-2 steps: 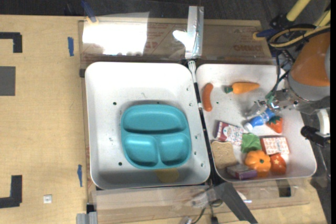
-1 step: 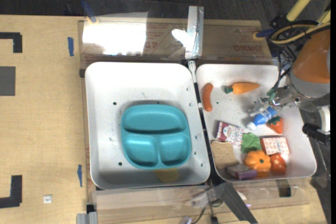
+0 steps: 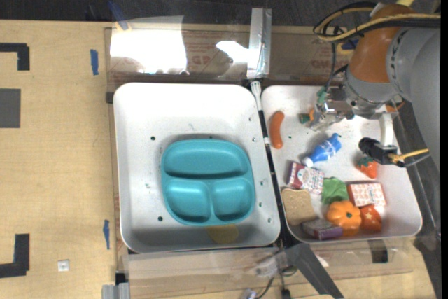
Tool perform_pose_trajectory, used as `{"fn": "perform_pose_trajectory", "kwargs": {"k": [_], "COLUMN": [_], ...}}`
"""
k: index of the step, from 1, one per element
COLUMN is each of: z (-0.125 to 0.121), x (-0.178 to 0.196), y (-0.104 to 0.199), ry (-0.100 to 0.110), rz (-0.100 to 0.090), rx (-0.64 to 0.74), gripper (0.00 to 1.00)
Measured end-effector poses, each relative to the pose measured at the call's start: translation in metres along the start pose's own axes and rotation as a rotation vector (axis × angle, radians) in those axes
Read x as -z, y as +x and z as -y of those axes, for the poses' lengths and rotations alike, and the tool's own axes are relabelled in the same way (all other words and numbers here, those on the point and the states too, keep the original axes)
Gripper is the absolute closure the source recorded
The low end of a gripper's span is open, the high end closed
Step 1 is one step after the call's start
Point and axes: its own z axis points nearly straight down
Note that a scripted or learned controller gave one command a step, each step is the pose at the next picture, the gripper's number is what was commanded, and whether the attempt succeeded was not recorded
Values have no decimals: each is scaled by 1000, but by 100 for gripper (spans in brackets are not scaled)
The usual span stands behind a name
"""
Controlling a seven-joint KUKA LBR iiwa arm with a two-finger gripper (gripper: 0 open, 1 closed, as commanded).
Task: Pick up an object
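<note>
Objects crowd the right bin (image 3: 413, 213): an orange sausage (image 3: 277, 129) near its left wall, a blue-and-white bottle (image 3: 325, 149) in the middle, and lower down a slice of bread (image 3: 299, 205), a small orange pumpkin (image 3: 343, 214) and a red-and-white carton (image 3: 365, 193). The tool (image 3: 323, 110) hangs over the bin's upper part, just above the bottle and to the right of the sausage; whether it is apart or together cannot be told, and nothing is seen clamped in it. A teal divided tray (image 3: 207, 180) lies in the left bin (image 3: 133, 108) on the table (image 3: 56, 150).
</note>
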Motion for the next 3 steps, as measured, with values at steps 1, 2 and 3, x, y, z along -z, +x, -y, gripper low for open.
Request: {"fn": "perform_pose_trajectory", "kwargs": {"k": [1, 2, 3], "z": [-13, -19, -17], "x": [-2, 81, 76], "y": [-7, 26, 25], "ry": [43, -9, 0], "rz": [-15, 2, 1], "rx": [2, -45, -46], "gripper": [100, 100, 0]}}
